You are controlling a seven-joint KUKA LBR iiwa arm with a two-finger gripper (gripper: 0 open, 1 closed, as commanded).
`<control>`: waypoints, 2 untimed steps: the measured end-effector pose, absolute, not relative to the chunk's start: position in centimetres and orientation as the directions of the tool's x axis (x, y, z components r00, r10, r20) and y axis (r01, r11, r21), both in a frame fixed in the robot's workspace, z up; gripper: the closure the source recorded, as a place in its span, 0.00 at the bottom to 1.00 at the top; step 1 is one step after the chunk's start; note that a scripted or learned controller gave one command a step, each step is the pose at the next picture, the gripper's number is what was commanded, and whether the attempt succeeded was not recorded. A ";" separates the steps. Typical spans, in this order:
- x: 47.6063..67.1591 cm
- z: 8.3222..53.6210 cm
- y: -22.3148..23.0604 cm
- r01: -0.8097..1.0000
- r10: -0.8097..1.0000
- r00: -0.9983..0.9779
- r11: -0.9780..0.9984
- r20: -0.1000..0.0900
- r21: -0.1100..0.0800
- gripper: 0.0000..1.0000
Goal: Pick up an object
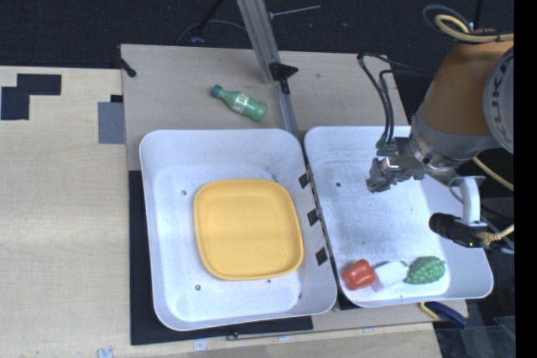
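Three small items lie at the right bin's (470, 285) near edge — red piece (359, 273), white piece (390, 272), green lump (424, 270) — probably light, rigid plastic; pinch the red one across its middle. Tool (382, 177) hovers apart, its opening unreadable.

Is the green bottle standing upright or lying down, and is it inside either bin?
Lying down, outside both. The green bottle rests on its side on the bench, behind the left bin.

You can't tell how the gripper (383, 177) stands; it is dark and small over the right bin (352, 214). The arm (470, 105) runs off the right edge.
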State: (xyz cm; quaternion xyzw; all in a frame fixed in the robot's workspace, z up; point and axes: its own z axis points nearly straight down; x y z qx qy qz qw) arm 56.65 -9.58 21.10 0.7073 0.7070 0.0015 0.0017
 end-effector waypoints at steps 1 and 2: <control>56.7 24.1 -9.6 1.000 1.000 0.001 -0.001 0.000 0.002 1.00; 56.3 24.1 -4.1 1.000 1.000 -0.004 0.004 0.001 0.000 1.00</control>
